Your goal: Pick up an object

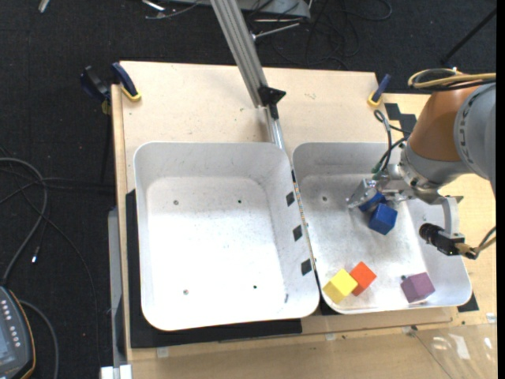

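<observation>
Claw (371, 198) low in right bin (331, 164), blue cube (383, 218) just beneath; grip state unreadable. Best: close squarely across cube faces.

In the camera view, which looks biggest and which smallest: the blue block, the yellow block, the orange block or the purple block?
1. Blue block, though the gripper covers part of it.
2. Purple block and yellow block look about alike, too close to rank.
3. Orange block looks smallest, but the yellow block hides part of it.

No text, label, brand, number or sign can be read anywhere here
</observation>
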Controlling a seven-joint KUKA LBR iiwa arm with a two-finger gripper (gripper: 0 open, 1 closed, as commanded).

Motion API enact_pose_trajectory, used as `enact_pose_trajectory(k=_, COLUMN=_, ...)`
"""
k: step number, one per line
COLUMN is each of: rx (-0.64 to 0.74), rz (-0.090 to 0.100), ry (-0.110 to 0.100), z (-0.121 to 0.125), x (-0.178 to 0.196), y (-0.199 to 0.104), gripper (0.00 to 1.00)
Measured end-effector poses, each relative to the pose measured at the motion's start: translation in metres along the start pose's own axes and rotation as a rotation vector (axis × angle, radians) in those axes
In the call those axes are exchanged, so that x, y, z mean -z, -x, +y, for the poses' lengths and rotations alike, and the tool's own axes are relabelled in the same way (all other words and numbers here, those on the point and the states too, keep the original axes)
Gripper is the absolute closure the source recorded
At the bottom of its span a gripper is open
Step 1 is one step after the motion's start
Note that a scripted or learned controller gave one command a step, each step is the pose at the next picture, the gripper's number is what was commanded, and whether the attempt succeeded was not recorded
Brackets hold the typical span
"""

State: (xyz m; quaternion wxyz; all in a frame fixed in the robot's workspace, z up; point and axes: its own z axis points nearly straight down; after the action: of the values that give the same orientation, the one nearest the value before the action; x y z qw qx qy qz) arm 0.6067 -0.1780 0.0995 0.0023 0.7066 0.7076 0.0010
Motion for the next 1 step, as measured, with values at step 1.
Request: enact_pose_trajectory(k=1, rx=-0.001, rz=0.001, ry=-0.001, z=-0.0011, x=0.0094, y=-0.0008, gripper=1.00)
